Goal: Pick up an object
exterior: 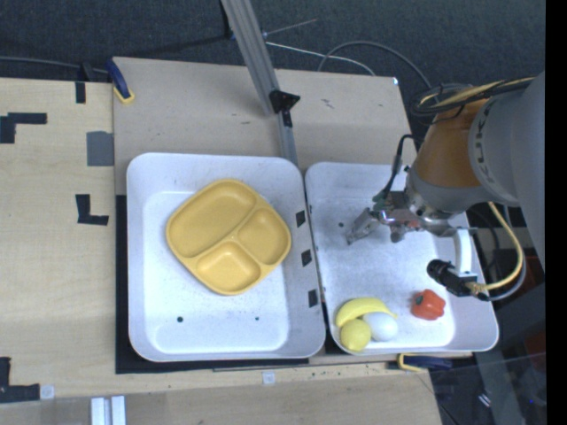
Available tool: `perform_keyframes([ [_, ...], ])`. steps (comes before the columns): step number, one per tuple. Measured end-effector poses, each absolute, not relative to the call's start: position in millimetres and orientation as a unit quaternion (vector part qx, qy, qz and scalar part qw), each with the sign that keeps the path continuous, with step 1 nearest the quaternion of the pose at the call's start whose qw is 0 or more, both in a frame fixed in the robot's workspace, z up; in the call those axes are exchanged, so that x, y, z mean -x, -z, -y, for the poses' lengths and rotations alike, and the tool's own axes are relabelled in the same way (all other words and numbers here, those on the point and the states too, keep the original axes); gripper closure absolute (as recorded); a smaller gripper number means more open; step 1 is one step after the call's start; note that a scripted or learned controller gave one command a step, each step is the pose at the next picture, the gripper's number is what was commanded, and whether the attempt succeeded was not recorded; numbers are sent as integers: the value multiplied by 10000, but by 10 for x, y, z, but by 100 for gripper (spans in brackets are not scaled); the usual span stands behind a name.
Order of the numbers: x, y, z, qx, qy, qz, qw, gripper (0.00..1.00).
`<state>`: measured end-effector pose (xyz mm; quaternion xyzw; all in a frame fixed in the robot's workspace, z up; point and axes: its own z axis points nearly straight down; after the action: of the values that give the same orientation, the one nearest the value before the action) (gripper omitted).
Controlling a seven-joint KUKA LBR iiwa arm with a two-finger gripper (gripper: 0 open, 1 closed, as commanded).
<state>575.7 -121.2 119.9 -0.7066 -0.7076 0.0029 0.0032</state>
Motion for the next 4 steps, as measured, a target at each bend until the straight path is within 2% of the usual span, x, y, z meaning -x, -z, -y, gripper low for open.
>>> perform_keyframes([
  [1, -5758, -882, 1210, 7064, -9, 7078, -4, 0],
  [2, -5758, -990, 1202, 7062, -6, 7080, 3, 100],
  [3, -5718, -1494, 1253, 7070, 8, 7073, -14, 100],
  [4, -5787, -2114, 1256, 7064, 16, 7078, -26, 100],
])
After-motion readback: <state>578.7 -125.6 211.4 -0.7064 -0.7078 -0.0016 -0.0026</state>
